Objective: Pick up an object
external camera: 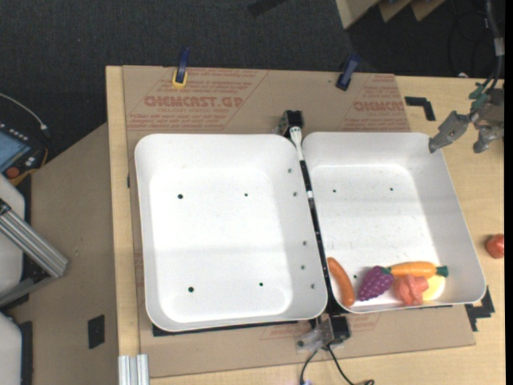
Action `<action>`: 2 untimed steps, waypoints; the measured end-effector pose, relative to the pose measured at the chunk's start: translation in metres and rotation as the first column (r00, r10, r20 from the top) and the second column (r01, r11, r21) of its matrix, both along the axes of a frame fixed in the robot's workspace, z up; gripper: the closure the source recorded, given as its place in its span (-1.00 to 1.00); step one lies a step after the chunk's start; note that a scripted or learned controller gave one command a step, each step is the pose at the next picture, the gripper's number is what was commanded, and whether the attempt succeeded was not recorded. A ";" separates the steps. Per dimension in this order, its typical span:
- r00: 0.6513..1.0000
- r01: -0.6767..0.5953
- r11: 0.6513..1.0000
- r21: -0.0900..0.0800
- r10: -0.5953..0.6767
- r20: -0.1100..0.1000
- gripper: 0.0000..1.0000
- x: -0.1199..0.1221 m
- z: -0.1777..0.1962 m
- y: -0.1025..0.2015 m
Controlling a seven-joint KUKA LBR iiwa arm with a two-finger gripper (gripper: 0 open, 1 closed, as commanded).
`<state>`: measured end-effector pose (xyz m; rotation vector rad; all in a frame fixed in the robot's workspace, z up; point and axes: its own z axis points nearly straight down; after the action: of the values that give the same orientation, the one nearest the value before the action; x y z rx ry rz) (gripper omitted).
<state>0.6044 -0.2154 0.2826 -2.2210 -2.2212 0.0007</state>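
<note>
Several toy foods lie along the near edge of the right bin [377, 175]: an orange sausage-shaped piece [341, 281], a purple bunch of grapes [374, 282], an orange carrot [414, 269], a red piece [409, 289] and a yellow piece [434, 289]. My gripper [460, 143] hangs over the far right corner of that bin, well away from the food. It is open, with nothing between the fingers [442, 139].
The left bin [216, 223] lies beside the right one on a cardboard sheet [240, 95]. A small red object [495, 246] rests on the bench outside the right bin. Two clips [181, 70] hold the cardboard's far edge.
</note>
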 end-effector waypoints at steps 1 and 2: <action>1.000 0.003 1.000 -0.009 -0.003 0.019 -1.00 -0.049 0.149 -0.011; 1.000 0.000 1.000 -0.008 0.000 0.018 -1.00 -0.089 0.262 -0.010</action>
<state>0.5154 -0.2249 0.5446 -2.2344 -2.2337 -0.0098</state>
